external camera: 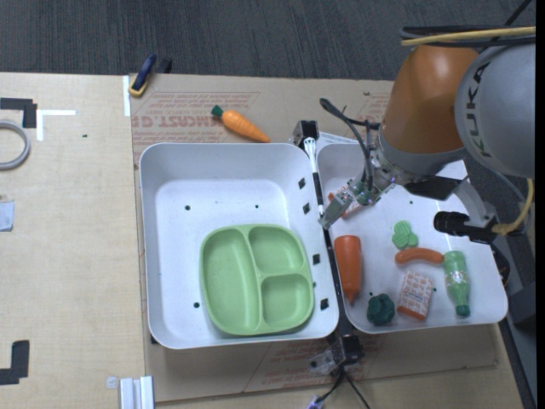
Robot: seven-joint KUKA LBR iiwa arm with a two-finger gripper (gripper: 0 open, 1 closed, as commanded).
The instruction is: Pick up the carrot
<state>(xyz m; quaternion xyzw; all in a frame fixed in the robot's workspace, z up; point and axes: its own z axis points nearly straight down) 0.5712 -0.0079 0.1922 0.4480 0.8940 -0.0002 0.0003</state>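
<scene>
Carrot (241, 124) is seen lying on the cardboard (196, 113), outside both bins, at approx 12 o'clock of the left bin (162, 228). Gripper (351, 197) is hung over the right bin (485, 309) w/ nothing gripped; open vs closed can't be told.

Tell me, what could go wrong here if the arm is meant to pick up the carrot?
1. The carrot lies outside both bins on the cardboard, while the gripper hangs over the right bin. It may be searching in the wrong place.
2. An orange cylinder and a sausage lie near the gripper; their colour could fool the program into grabbing one.
3. Reaching the carrot means crossing the raised rim of the left bin, which the arm might bump.
</scene>
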